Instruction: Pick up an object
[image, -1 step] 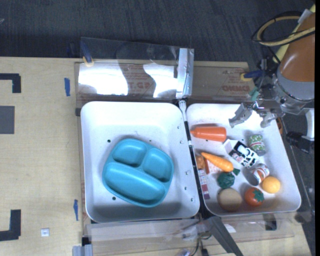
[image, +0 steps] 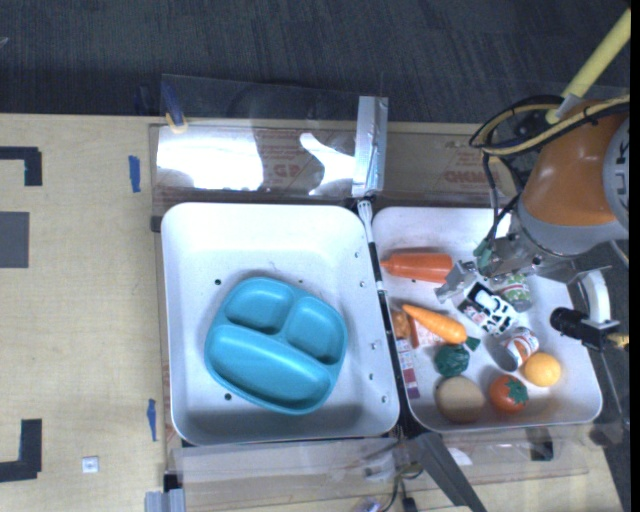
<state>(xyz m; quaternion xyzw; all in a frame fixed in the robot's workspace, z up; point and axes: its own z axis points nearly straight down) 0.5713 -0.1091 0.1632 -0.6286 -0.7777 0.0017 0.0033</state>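
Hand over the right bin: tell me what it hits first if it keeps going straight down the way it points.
Probably the small black-and-white patterned object lying just under the hand, beside the orange toy carrot in the right white bin. Depth is hard to judge from this slanted view, so it may already be touching.

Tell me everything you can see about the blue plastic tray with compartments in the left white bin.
The blue plastic divided tray is rounded, glossy and turquoise, with three compartments: two smaller ones toward the far side and one long one nearer the camera. All look empty. It lies flat, turned at a slant, on the floor of the left white bin, with nothing else touching it.
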